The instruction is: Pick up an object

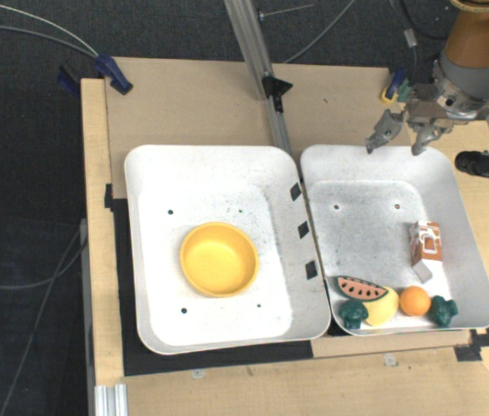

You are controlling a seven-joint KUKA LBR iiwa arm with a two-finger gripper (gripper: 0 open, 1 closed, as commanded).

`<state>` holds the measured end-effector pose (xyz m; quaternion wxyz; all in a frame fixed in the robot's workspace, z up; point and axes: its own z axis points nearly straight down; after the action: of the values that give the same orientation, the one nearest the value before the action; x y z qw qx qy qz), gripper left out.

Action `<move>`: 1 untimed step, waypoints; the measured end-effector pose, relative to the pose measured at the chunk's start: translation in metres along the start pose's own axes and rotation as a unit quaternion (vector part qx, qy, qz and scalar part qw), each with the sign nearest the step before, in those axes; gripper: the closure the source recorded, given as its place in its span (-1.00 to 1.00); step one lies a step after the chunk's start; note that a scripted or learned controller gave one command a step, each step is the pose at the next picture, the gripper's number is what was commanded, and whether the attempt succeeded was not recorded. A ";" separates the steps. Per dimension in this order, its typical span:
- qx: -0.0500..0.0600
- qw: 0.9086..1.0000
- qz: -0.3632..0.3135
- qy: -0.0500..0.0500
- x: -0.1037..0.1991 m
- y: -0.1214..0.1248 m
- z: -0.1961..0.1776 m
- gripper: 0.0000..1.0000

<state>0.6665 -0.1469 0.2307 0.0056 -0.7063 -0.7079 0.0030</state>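
White plastic bins sit side by side: the left bin (145,258) holds a yellow bowl (218,258), and the right bin (361,224) has its toys bunched along the lower right of the frame. The gripper (397,142) hangs at the upper right, above the far rim of the right bin, its two fingers spread apart with nothing between them. Candidates for picking lie well away from it: a small carton (426,243) standing by itself, and a cluster of watermelon slice (363,288), lemon (384,306), orange (414,302) and two green broccoli pieces (441,311). Judging by the layout, the carton looks the cleanest target, since it stands apart from its neighbours; the arm would need to travel toward the lower right, centre over it, descend with fingers straddling its narrow sides, then close. The cluster risks nudging adjacent pieces. Any print on the carton is too small to read.
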 end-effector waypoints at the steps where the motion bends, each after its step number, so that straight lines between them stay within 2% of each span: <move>1: 0.000 1.000 0.002 0.000 -0.007 -0.004 0.046 -1.00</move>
<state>0.6622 -0.1539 0.1844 0.0057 -0.7077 -0.7064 0.0033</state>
